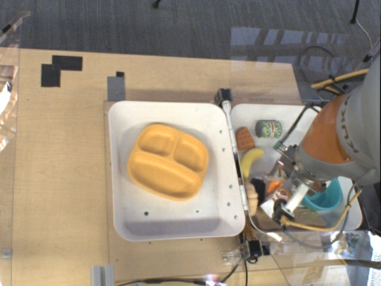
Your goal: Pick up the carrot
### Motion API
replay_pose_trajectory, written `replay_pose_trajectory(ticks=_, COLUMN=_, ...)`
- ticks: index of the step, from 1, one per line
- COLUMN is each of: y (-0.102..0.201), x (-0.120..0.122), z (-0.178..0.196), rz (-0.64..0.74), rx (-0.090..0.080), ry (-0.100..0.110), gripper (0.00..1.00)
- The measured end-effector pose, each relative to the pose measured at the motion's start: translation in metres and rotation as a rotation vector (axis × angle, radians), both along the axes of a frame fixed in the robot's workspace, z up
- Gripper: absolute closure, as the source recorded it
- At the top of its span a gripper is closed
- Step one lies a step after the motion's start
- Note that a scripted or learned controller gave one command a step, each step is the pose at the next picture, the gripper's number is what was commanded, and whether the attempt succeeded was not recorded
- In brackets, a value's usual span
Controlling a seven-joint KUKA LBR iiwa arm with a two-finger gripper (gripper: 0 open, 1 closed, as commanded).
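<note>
Arm: the grey arm (357, 124) with its orange band comes in from the right and bends down over the right bin.
Gripper: the gripper (284, 196) sits low in the right bin, toward the bin's near edge; whether it is open or closed cannot be told, since wrist parts and cables cover it.
Carrot: a small orange carrot (273, 186) lies in the right bin, just left of the gripper and below the banana; touching or apart cannot be told.
Right bin: the white bin (297, 113) holds a cluster of small things along its left side and middle.
Banana: a yellow banana (252, 159) lies near the bin's left wall, about midway along it.
Brown item: a reddish-brown block (244, 139) rests just above the banana, near the far-left corner.
Can: a small green can (268, 128) lies on its side near the far edge.
Cup: a teal cup (325, 196) sits by the bin's right side, partly under the arm.
Left bin: the left bin (125, 219) holds a yellow divided plate (168, 161), lying near its middle.
Bench: the wooden bench (53, 177) carries both bins side by side.
</note>
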State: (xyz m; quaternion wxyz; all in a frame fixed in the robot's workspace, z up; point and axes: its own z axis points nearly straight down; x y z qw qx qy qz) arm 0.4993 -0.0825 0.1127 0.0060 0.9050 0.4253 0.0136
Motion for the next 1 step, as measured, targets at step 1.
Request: replay_pose_trajectory(ticks=1, y=0.0655, x=0.0122, z=0.0736, rz=-0.006, rx=0.004, ry=0.025, gripper=1.00)
